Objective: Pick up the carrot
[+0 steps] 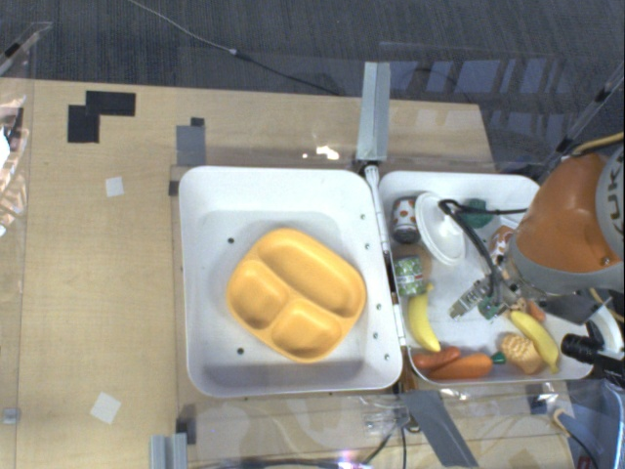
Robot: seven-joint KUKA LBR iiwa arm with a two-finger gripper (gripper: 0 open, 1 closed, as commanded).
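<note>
Camera view has my claw (476,301) hanging mid right bin (459,186), holding nothing; I cannot tell its spread. Carrot (467,365) lies along the near wall, beside a banana (422,322). Approach step, I judge: next, shift nearer and drop over it.

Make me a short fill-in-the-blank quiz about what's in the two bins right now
1. The yellow divided plate lies in the ____ bin.
2. The carrot lies along the right bin's ____ edge.
3. The gripper hangs over the ____ bin.
4. The plate has ____ compartments.

Missing words: left; near; right; three
</note>
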